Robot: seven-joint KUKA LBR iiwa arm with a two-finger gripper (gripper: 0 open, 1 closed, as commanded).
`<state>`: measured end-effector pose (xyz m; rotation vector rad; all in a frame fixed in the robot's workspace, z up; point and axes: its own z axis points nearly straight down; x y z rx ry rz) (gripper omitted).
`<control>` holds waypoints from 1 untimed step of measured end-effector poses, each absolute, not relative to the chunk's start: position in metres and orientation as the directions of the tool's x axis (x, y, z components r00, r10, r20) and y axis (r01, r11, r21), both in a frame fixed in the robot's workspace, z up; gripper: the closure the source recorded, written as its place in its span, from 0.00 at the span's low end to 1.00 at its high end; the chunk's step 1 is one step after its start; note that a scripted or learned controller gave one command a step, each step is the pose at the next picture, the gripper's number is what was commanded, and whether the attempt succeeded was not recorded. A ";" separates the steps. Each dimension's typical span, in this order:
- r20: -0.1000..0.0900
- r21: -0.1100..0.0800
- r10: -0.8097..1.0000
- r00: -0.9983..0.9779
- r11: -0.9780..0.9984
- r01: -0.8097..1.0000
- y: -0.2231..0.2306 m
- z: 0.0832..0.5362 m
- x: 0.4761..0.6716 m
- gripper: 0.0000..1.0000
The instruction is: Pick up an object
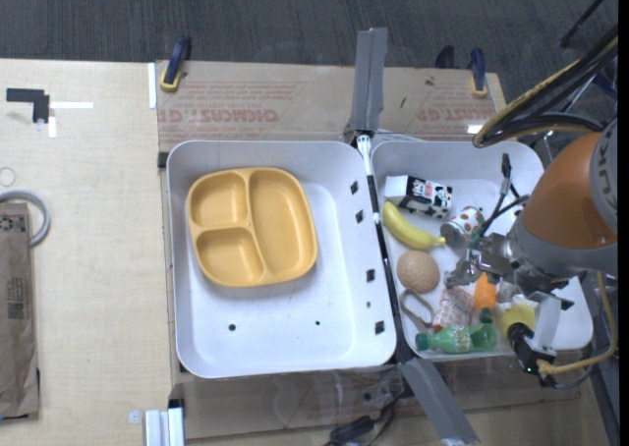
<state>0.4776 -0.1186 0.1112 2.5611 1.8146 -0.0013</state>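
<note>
The right bin (pixel 432 161) holds a clutter of small items. A yellow banana (pixel 408 227) lies near its left wall, with a tan ball (pixel 418 271) just below it. A black-and-white toy cow (pixel 428 195) lies at the back and a green bottle (pixel 458 339) lies along the front wall. My gripper (pixel 479 275) reaches down into the middle of the pile, beside an orange item (pixel 486 293) and a speckled pink piece (pixel 453 307). The arm's body hides the fingertips. The left bin (pixel 197 336) carries a yellow divided plate (pixel 252 226).
A small silvery can (pixel 462 223) sits right of the banana and a yellow object (pixel 518 318) lies at the front right. A grey divider (pixel 368 81) rises between the bins. Blue clamps (pixel 176 61) hold the cardboard at the back.
</note>
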 end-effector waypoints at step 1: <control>-0.002 -0.003 0.991 0.133 -0.133 0.991 -0.072 0.215 0.527 1.00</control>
